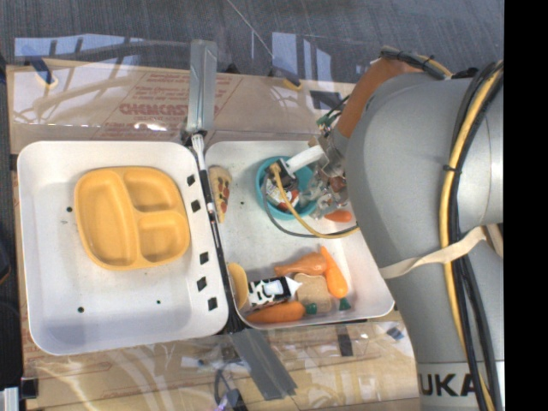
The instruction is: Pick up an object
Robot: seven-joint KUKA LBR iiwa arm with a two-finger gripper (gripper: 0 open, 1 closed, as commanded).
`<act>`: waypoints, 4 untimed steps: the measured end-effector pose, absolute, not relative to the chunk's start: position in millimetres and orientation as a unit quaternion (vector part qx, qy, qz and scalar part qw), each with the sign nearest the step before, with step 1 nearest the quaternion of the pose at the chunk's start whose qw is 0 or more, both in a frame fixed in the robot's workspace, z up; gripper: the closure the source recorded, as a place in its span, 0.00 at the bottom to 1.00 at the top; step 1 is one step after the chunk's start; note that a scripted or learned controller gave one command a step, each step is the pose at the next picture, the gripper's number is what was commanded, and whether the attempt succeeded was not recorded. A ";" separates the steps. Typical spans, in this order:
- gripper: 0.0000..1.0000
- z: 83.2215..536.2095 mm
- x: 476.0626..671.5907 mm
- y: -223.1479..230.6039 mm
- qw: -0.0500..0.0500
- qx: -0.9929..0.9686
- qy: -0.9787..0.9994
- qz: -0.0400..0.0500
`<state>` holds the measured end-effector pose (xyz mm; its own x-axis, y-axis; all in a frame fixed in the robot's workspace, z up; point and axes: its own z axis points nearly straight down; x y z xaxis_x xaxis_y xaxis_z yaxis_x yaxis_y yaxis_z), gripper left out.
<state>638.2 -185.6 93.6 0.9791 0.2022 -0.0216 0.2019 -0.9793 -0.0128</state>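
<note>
Arm (428,221), claw (318,187) perhaps over bowl (272,197)

You're looking at a robotics lab setup: a big grey KUKA arm (428,229) over two white bins (43,315) on a taped-up bench (103,101), grey carpet (128,7) behind.

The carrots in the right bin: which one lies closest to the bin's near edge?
The carrot lying flat along the near wall of the right bin, just below the black-and-white toy. The other carrot sits farther up and to the right, angled steeply.
</note>
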 end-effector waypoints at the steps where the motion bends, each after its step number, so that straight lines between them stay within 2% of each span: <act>1: 1.00 209.4 624.6 -163.6 0.001 -0.994 -0.105 -0.004; 2: 1.00 198.1 627.4 -140.7 0.003 -0.987 -0.158 0.004; 3: 1.00 270.4 584.9 -212.2 0.001 -0.995 -0.101 0.000; 4: 1.00 215.2 543.8 -208.8 0.003 -0.995 -0.104 0.006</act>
<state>543.8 -208.8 215.2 0.9784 0.2065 -0.0106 0.2064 -0.9784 -0.0076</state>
